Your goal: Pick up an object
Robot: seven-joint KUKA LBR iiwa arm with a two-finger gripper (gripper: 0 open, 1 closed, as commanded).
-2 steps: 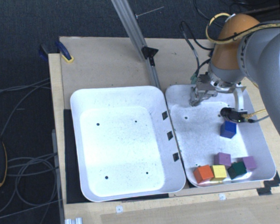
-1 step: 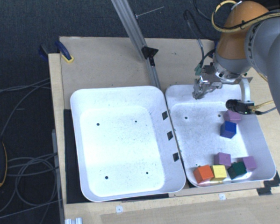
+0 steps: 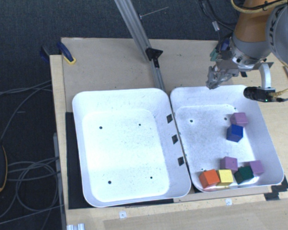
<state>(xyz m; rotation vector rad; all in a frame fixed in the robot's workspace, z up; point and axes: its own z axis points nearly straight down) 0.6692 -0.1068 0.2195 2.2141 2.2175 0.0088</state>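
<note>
Gripper (image 3: pixel 213 83) hangs over the right bin's (image 3: pixel 200 92) far rim, fingers apparently together and nothing between them, though small in view. Purple block (image 3: pixel 239 118) and blue block (image 3: pixel 235 133) lie touching mid-bin; five more cluster along the near wall

Both white bins, the left bin (image 3: pixel 121 147) and the right bin (image 3: pixel 207 128), look like smooth, slightly glossy plastic with small dark specks. The bench (image 3: pixel 107 61) looks like pale matt wood. The slanted pole (image 3: pixel 137 28) looks like brushed metal. The floor carpet (image 3: pixel 19 27) is dark and rough.
</note>
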